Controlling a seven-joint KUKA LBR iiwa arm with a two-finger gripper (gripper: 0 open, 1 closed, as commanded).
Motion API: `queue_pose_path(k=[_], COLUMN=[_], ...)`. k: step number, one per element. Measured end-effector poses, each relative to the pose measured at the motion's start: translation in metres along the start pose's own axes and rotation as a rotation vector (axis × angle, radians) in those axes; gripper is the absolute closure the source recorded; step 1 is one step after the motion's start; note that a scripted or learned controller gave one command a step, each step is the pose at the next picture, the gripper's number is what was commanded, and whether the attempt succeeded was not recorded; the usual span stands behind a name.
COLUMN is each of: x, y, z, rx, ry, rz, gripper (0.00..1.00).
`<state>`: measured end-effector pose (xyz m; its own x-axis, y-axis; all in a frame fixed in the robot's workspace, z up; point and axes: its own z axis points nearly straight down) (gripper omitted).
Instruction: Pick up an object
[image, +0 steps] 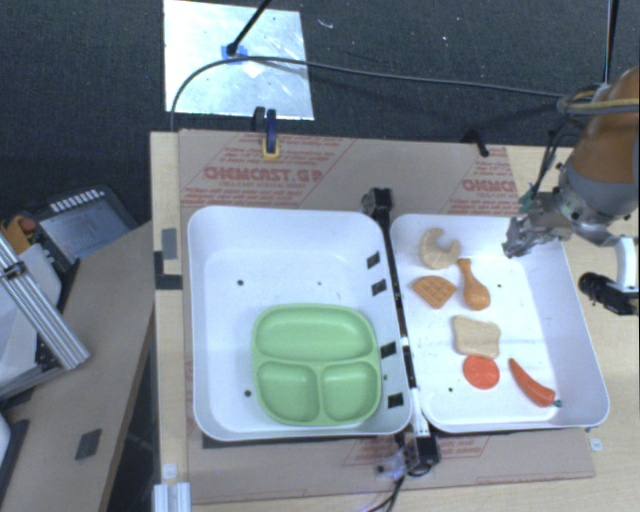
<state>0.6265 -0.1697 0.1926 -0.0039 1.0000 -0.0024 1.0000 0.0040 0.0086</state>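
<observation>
The right bin (570, 300) holds several toy foods: a beige curved piece (437, 247), a drumstick (472, 285), a waffle-like piece (435, 291), a bread slice (476, 336), a red tomato slice (481, 373) and a red chili pepper (533, 384). My gripper (523, 238) hangs over the bin's upper right part, to the right of the beige piece and apart from every food. Nothing shows between its tips.
The left bin (220, 250) carries a green three-compartment plate (315, 363). A black divider clamp (380, 205) sits between the bins. Cardboard (300, 165) lies under both, and a metal rail (40, 310) stands at the far left.
</observation>
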Motion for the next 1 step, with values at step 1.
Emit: queue_pose_path(k=[1], x=[-0.0003], y=[0.0014], z=[-0.0233], rx=[0.004], ry=[0.001], rz=[0.0], gripper=[1.0])
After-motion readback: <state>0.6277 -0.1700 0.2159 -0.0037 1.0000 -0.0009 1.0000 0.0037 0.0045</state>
